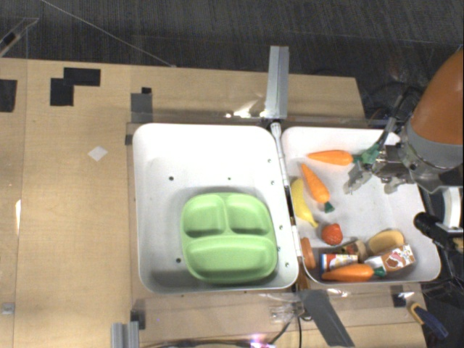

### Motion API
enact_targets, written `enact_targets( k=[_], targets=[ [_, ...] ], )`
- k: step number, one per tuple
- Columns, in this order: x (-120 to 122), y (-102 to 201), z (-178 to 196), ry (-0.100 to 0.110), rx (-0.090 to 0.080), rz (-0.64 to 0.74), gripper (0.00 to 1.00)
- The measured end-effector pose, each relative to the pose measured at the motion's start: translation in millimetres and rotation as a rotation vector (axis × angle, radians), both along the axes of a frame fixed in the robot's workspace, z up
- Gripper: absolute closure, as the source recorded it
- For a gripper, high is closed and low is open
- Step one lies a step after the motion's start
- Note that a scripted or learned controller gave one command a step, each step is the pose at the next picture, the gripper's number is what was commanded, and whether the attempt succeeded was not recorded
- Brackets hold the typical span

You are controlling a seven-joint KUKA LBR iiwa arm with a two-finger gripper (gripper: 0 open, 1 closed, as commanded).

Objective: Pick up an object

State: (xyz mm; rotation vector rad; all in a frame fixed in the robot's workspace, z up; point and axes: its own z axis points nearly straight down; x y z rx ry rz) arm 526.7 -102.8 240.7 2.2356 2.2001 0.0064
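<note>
Orange plastic carrots are lying in the right bin (433, 270), one (330, 157) at the hand's nine o'clock, another (315, 183) toward seven. The hand (371, 171) is hovering over bare bin floor, fingers spread, grasping nothing. Both carrots are probably light, stiff and slick; gripping across the thick middle is looking safest.

Light wooden bench (65, 216), dark grey carpet floor (217, 13) beyond

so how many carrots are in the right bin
3, I think. One carrot lies flat at the back by the gripper, one slanted carrot sits just below it, one front carrot lies in the pile, which may hide more.
</note>
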Motion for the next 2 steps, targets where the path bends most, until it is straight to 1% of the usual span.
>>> enact_targets(
  k=[1, 2],
  targets=[
    [-6, 19, -134, 0.001, -0.001, 0.382, 0.0],
    [-19, 0, -148, -0.015, -0.002, 0.438, 0.0]
  ],
)
